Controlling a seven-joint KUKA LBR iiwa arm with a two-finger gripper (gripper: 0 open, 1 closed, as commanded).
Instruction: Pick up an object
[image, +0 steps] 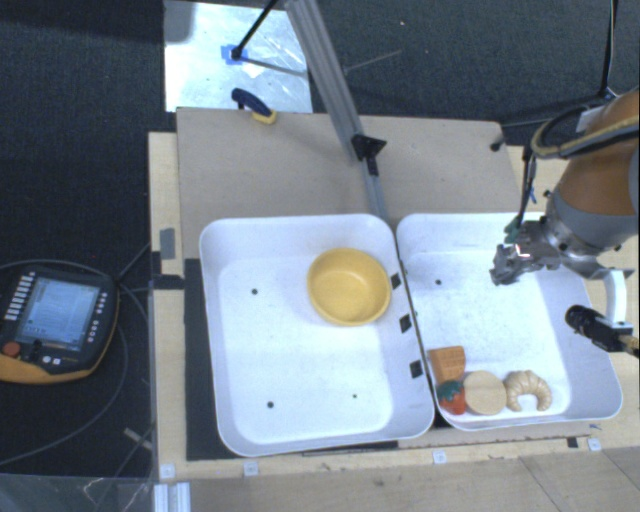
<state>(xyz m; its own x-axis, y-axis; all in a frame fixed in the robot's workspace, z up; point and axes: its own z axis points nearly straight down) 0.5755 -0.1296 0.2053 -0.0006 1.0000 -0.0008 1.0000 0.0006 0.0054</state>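
A yellow bowl (348, 285) sits in the left bin (240, 340), near its upper right corner. Along the front edge of the right bin (470, 300) lie an orange block (448, 361), a small red and green piece (452, 395), a round tan biscuit-like item (485, 392) and a croissant (529, 389). My gripper (510, 262) hangs over the right bin's upper right part, well behind those items. Nothing shows beneath or between its tips.
A grey pole (335, 85) slants across the bench behind the bins. A yellow-handled clamp (254, 104) lies at the back left of the board. A teach pendant (55, 320) rests on the floor at left.
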